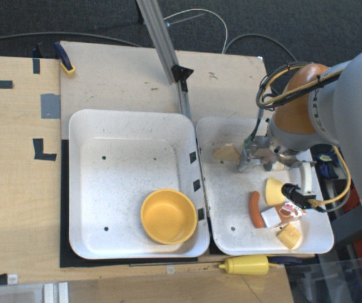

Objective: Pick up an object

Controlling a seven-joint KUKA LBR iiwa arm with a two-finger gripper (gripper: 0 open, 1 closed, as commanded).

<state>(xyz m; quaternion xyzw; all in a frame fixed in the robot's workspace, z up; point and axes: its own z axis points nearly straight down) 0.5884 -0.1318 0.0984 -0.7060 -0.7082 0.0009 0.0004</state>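
Tan object (226, 152) just beside gripper (251, 161), perhaps touching, in right bin (222, 229)

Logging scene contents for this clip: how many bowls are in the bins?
1. A yellow bowl sits upright in the left bin, near its front right corner. The arm overhangs part of the right bin, so something could be hidden there.

tan block (227, 153), perhaps bread, right bin (222, 232)
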